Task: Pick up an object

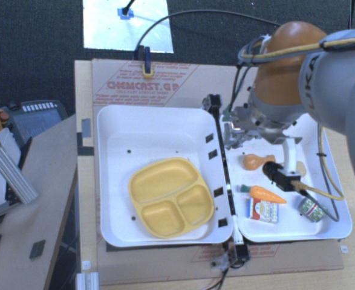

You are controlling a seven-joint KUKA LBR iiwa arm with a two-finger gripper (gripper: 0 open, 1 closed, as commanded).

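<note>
Bench (86,180) bearing two white bins (159,125)

Red letters on the brown cardboard sheet (165,80) under the bins read "CHEMCAST", then some letters too blurry to read.

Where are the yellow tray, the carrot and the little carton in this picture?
yellow tray (171,197): camera view, left bin, on the ridge between its compartments.
carrot (268,193): camera view, right bin, middle of its orange body.
little carton (262,210): camera view, right bin, centre of its printed top face.

A yellow tray (170,203) lies in the left bin (113,125). A pendant (35,118) sits left of the bench, near an aluminium bar (8,168).
</note>
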